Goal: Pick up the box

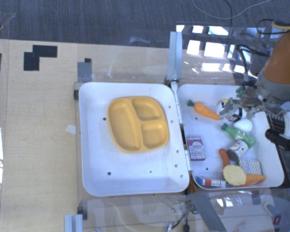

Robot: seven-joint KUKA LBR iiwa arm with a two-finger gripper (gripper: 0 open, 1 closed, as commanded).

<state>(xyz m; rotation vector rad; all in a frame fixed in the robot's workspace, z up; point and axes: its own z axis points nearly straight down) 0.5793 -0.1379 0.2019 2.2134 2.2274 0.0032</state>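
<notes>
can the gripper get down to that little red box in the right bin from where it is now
Probably yes. The red box lies flat by the right bin's left wall with bare floor around it; the gripper hangs over the toys farther right, nothing between them.

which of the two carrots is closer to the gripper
The carrot near the right bin's top left, just left of the gripper. The other carrot lies at the bottom right, beside a yellow cookie.

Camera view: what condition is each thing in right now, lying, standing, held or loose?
Box: lying flat, loose, by the right bin's left wall.
Carrot: lying loose, untouched.
Green bottle: on its side.
Yellow tray: right way up in the left bin, nothing in its compartments.
Gripper: above the right bin, away from the box.
</notes>
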